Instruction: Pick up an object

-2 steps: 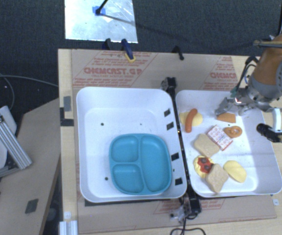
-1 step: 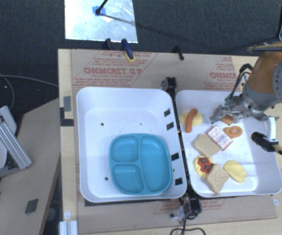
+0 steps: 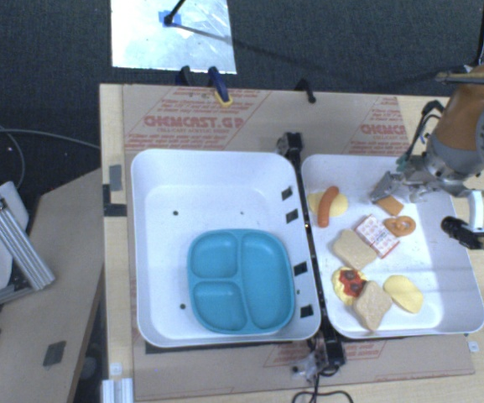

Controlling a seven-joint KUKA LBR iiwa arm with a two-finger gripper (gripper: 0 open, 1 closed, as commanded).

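Note:
The right bin (image 3: pixel 451 250) holds several toy foods. An orange sausage (image 3: pixel 330 204) lies at its left beside a yellow piece (image 3: pixel 315 203). Near the middle are an orange cracker (image 3: pixel 388 206), a round brown cookie (image 3: pixel 401 225), a pink-and-white packet (image 3: pixel 377 235) and a bread slice (image 3: pixel 355 248). At the front lie a yellow-and-red piece (image 3: pixel 348 282), another bread slice (image 3: pixel 372 305) and a yellow chip (image 3: pixel 403 292). My gripper (image 3: pixel 392 187) hangs low over the bin's back, just above the orange cracker. Nothing visibly sits in it.
The left bin (image 3: pixel 158 183) holds a blue divided plate (image 3: pixel 240 280). A black divider strip (image 3: pixel 300 225) runs between the bins. The arm's grey body and orange band (image 3: pixel 468 120) reach in over the right bin's far right corner.

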